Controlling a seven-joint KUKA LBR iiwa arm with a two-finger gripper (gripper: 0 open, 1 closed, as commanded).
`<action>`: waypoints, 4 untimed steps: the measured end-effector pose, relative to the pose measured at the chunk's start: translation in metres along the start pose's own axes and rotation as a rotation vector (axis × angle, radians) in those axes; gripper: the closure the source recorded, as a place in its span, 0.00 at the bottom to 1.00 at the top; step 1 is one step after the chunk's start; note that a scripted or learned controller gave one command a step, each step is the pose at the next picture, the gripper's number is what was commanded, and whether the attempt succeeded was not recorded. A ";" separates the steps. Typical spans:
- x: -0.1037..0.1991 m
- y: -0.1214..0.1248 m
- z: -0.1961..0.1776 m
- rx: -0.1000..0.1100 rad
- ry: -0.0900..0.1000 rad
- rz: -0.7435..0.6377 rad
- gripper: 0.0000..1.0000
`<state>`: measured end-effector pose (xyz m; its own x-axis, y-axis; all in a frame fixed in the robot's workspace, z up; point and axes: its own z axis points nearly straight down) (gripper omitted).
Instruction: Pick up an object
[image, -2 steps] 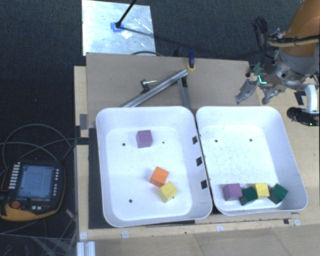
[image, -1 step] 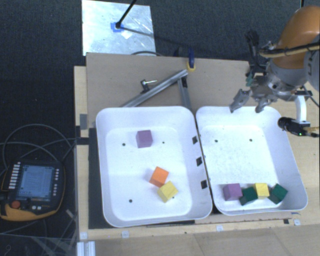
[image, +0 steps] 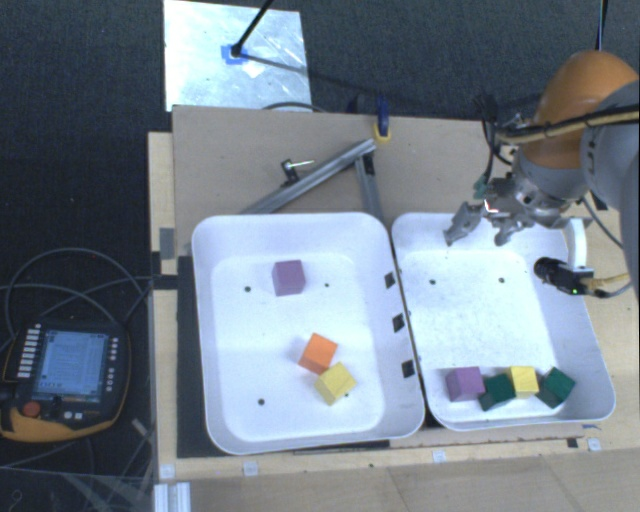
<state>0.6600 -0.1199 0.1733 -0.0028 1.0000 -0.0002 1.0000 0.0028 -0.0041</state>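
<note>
Seven cubes lay in the two bins, none of them lifted, so I judged the pick as not yet begun in any useful sense. The left bin (image: 215, 330) held three: a purple cube (image: 288, 277) toward its upper middle, an orange cube (image: 318, 351) lower down, and a yellow cube (image: 336, 383) touching the orange one at its lower right. The right bin (image: 575, 340) held four in a row along its lower edge: a second purple cube (image: 464, 382), a dark green cube (image: 496, 390), a second yellow cube (image: 524, 379) and another green cube (image: 556, 385), packed close or touching. The gripper (image: 483, 230) stood at the upper edge of the right bin, upper right of the frame, fingers spread apart with nothing between them. It was well apart from every cube. Left to do, by my reading: choose a cube, travel to it, descend, close and lift. The lone purple cube in the left bin looked the cleanest target; the crowded row looked harder.
</note>
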 end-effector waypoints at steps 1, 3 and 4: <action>0.006 0.004 0.061 0.000 0.001 -0.003 0.00; 0.013 0.002 -0.012 -0.012 -0.001 -0.003 1.00; 0.013 0.004 -0.062 -0.013 -0.001 -0.003 1.00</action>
<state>0.6639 -0.1070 0.2355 -0.0056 1.0000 -0.0012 0.9999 0.0056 0.0084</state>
